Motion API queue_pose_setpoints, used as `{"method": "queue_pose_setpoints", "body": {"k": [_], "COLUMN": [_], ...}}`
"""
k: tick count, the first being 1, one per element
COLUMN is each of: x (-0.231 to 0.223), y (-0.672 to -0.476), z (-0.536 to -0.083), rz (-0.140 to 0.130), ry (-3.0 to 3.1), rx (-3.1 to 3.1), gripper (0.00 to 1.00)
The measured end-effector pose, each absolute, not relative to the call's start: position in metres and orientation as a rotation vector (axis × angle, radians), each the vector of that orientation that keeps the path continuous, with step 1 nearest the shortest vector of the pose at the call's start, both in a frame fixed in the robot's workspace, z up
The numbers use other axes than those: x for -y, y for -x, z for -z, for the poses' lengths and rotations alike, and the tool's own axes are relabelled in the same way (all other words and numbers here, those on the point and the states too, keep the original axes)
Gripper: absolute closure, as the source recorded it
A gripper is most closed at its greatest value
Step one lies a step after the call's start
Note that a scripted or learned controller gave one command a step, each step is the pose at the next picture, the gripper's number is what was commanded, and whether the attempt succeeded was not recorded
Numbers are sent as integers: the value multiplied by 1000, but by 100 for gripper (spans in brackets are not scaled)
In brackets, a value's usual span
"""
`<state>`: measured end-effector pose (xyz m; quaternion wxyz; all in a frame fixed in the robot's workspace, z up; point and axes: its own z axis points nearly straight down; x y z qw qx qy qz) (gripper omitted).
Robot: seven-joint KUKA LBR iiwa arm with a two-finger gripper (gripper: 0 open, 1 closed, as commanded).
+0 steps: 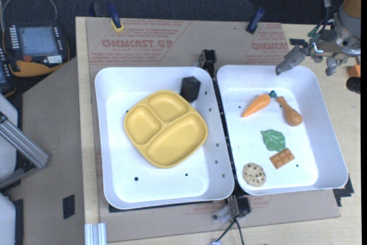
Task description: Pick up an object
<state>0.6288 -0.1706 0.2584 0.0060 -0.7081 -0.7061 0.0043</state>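
On the bench, two shallow white bins side by side, glossy moulded plastic with rounded corners, sitting on a brown cardboard sheet [172, 37] printed with red lettering

Left bin [109, 123]: one yellow divided plate [166, 128], smooth plastic, three compartments (two small at the far side, one large near side), lying flat and turned at an angle. Small black block [190, 88] just beyond the plate's far edge, touching or nearly touching its rim, can't tell which

Right bin [327, 123]: five toy food pieces, all lying flat on the floor
- orange carrot [256, 104], tapered, green tip, far-left area
- brown drumstick [290, 111], thin at the far end, bulbous at the near end, just beside the carrot's green tip
- green leaf [273, 138], crinkled surface, mid-bin
- orange-brown waffle square [281, 158], gridded, just beside the leaf on the near side
- round tan cookie [253, 174] with dark chips, near-left corner

Gripper [287, 63] is at the far right corner of the right bin, above its rim, well apart from all the pieces. One grey finger points down-left over the bin edge. Jaw state: cannot tell from this angle. Nothing seen between them
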Motion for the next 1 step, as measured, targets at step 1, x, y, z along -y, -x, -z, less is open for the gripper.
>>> {"method": "queue_pose_setpoints", "body": {"k": [1], "x": [170], "y": [-631], "z": [-267], "rz": [0], "ry": [2221], "rx": [2222], "gripper": [0]}}
